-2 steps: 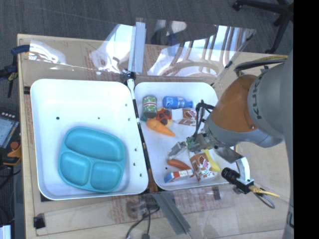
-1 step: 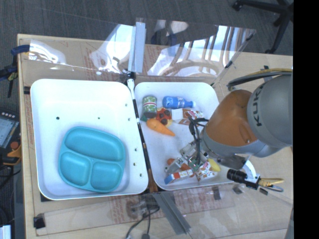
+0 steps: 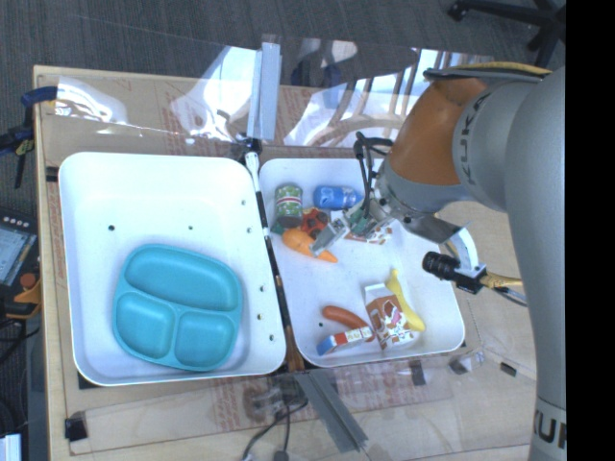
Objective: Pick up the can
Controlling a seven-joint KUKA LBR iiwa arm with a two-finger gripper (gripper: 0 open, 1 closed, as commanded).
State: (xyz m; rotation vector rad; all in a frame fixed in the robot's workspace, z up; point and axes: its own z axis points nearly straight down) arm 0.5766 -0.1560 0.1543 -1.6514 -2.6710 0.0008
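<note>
The can (image 3: 287, 204) stands in the right bin (image 3: 442, 327), in its upper left corner, just beside the wall that divides the two bins. It is green with a pale label and appears upright, though the slant of the view makes that hard to confirm. A blue item (image 3: 334, 198) lies just to its right along the bin's far edge, and an orange carrot (image 3: 307, 246) and a small red piece (image 3: 314, 223) crowd it from below, so there is little open room around it on those sides.

The gripper (image 3: 348, 223) hangs low over the bin just right of the red piece, near the can but apart from it. Whether its fingers are spread or closed I cannot tell, since the wrist and clutter hide them.

The middle of the right bin is bare white floor. Along its near edge lie a sausage (image 3: 344, 316), a brown carton (image 3: 385, 319) and a banana (image 3: 405, 303).

The left bin (image 3: 144, 190) holds a blue divided tray (image 3: 178, 305) toward its lower half, with open floor above it.
</note>
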